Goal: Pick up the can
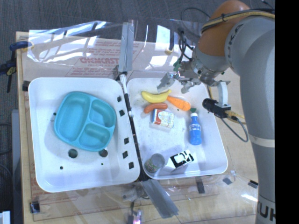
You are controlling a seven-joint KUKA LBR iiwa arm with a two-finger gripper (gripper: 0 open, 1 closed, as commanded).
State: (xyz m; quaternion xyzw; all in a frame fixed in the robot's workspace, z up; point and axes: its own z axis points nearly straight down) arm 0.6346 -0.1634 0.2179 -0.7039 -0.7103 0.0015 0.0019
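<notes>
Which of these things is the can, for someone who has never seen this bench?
Look in the right bin, at its near edge by the divider. The can stands upright there, a small grey cylinder seen from above, left of a black-and-white box.

One fixed camera is looking down slantwise from above, taking in both white bins (42, 139) on the tabletop (56, 55).
</notes>
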